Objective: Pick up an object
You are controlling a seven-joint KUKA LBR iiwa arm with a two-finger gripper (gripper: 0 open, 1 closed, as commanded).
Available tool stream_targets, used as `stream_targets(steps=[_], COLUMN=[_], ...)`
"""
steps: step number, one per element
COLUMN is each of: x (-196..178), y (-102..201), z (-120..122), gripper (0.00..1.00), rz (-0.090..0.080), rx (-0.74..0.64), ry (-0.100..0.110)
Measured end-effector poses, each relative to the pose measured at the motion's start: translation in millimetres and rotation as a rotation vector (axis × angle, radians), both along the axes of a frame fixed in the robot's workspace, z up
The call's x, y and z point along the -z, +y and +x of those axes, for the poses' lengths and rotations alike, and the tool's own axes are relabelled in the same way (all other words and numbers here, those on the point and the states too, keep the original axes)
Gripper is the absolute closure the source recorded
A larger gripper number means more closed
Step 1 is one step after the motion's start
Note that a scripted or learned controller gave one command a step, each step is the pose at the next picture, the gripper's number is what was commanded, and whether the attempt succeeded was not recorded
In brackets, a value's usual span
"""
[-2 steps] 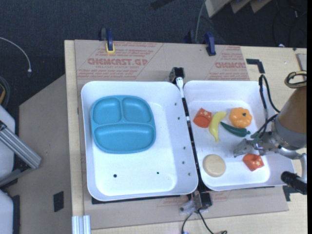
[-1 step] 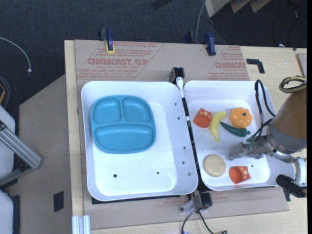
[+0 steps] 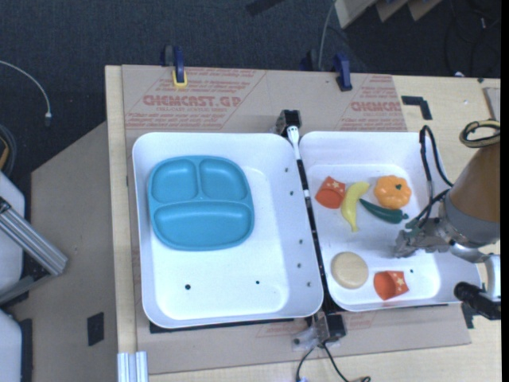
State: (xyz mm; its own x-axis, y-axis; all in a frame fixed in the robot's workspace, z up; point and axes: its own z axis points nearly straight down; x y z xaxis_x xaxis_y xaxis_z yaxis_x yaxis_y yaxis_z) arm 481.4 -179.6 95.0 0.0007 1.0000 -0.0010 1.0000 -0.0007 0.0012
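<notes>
Claw (image 3: 406,243) low in the right bin (image 3: 318,213), right of frame centre; fingers' state impossible to tell (too dark, too small). Green pepper (image 3: 382,211) just above-left, beside orange fruit (image 3: 392,190) and banana (image 3: 353,203). Red piece (image 3: 390,284) below. Blue plate (image 3: 201,203) in left bin (image 3: 231,301).

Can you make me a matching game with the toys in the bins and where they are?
Things:
1. blue plate
2. banana
3. round cookie
4. orange pumpkin

Places:
A. front of the right bin, beside a red piece
B. left bin
C. back of the right bin, just above the green pepper
D. right bin, between a red piece and the green pepper

Pairs: 1-B, 2-D, 3-A, 4-C
</notes>
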Motion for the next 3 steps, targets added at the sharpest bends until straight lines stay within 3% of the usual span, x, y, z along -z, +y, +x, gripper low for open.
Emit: stream_targets(steps=[2,3], x=[-106.4,-119.9], y=[2.1,1.9], z=[7.9,8.8], gripper=[1.00,1.00], rz=[-0.003,-0.001], rx=[-0.002,-0.002], ry=[-0.008,-0.002])
